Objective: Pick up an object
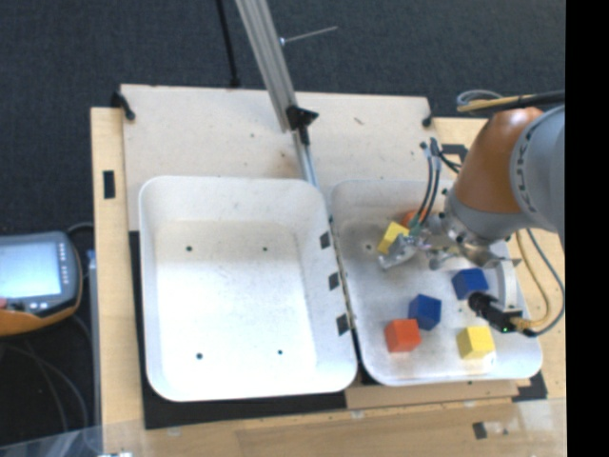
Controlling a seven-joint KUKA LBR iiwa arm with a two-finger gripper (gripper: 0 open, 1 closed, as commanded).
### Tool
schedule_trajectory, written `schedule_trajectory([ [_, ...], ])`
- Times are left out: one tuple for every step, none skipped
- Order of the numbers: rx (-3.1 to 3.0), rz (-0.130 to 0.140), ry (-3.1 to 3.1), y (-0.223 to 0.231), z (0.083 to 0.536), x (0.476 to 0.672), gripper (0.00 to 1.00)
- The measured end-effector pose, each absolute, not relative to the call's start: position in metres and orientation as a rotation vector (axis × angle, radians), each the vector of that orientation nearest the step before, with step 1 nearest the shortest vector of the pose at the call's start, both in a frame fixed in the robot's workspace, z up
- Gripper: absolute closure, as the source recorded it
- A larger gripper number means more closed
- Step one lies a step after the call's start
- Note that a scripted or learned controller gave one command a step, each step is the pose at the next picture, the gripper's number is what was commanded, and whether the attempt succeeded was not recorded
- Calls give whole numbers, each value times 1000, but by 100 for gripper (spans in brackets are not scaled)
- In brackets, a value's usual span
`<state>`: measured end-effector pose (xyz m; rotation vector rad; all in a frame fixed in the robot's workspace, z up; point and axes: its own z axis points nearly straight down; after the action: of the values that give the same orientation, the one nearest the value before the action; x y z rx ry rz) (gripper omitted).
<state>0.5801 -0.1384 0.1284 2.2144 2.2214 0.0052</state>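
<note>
We see the arm (pixel 504 174) reaching in from the right over the right bin (pixel 366 360), with the gripper (pixel 402 250) low in the bin's upper part, just beside a yellow block (pixel 392 234). The block sits tilted at the gripper's tip, touching or nearly touching the metal, with a small orange piece (pixel 411 218) just behind it against the wrist. We cannot tell how far the fingers are open, nor whether the yellow block is truly between them or only resting against one; the tip is small and blurred here. We judge the step in hand to be the grasp on this yellow block. To do it well, we want the fingers to straddle the block on two flat, opposite faces, not a corner, since a tilted cube tends to squirt out sideways when pinched on an edge. We would close only once the tip is down far enough to catch the block's middle, then lift straight up and slowly, watching for the block staying behind. The other candidates lie well apart from the tip: a blue block (pixel 469 283) under the wrist, a second blue block (pixel 425 310) touching a red block (pixel 402 335), and a second yellow block (pixel 475 341) near the bin's lower right rim. The left bin (pixel 157 208) has bare floor for a drop.
</note>
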Motion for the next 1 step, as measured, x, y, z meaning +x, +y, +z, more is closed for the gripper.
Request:
schedule_trajectory([
  [2219,2,2215,-185,142,606,0],
])
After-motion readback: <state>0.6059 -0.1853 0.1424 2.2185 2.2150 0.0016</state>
